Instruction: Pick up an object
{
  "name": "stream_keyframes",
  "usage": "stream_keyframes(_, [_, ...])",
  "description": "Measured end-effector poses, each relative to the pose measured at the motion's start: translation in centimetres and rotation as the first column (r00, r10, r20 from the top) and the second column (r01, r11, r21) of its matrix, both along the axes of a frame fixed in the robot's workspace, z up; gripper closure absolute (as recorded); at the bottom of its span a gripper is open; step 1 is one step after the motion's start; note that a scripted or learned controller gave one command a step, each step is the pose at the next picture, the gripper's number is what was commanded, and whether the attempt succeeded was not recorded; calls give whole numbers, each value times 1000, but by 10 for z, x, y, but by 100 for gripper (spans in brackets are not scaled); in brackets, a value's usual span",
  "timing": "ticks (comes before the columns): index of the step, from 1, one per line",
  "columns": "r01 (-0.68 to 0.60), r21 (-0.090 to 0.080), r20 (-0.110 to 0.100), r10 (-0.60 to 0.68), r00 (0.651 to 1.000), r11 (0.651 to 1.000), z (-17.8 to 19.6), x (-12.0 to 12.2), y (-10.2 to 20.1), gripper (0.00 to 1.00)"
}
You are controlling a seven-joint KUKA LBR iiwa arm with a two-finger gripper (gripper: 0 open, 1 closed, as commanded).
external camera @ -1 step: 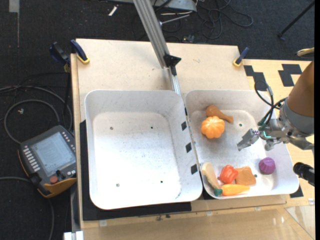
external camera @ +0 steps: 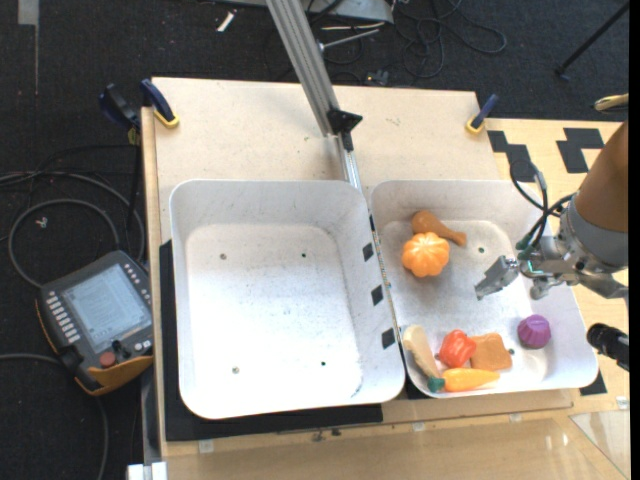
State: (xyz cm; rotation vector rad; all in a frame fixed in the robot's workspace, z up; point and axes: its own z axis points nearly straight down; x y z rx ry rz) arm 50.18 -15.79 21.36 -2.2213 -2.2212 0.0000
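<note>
Over right bin (external camera: 570, 373), gripper (external camera: 497, 276) hangs above bare floor; whether clenched or released, cannot tell. Nothing seen between fingers, so judged: pick not yet made, descent, grasp and lift all left. Candidates: one orange pumpkin (external camera: 426, 255) just left of gripper, one brown piece (external camera: 437, 226) beyond it; toward near rim, one purple ball (external camera: 534, 331), one red pepper (external camera: 456, 347), one orange block (external camera: 491, 351), one carrot (external camera: 468, 378), one pale stick (external camera: 421, 349). Seven objects, two bins; left bin (external camera: 265, 298) well apart from gripper.
</note>
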Motion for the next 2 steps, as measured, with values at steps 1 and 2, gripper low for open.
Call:
stream_keyframes(1, [0, 1, -5, 0, 1000, 1000, -44, 1, 5, 0])
stream_keyframes(2, [1, 1, -5, -1, 1000, 1000, -89, -4, 3, 0])
